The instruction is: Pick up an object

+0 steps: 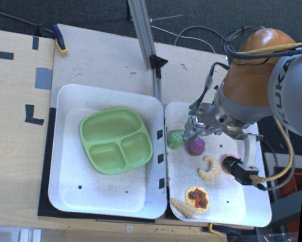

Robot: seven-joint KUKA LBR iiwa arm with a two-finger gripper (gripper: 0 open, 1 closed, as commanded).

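Observation:
My gripper [192, 132] hangs low over the far left part of the right bin [238, 209]. Its fingers reach down between a green round object [175, 139] on the left and a purple round object [196, 146] just below them. Whether either piece sits between the fingers is hidden by the wrist. A tan croissant [209, 168] lies to the right of the purple piece. A small tart with red berries [197, 198] and a pale wedge [183, 207] lie near the bin's front edge.
The left bin [65, 135] holds a green divided plate [116, 140]. A metal pole [143, 24] slants across the bench behind the bins. Cables and a black connector [237, 170] hang by the arm over the right bin.

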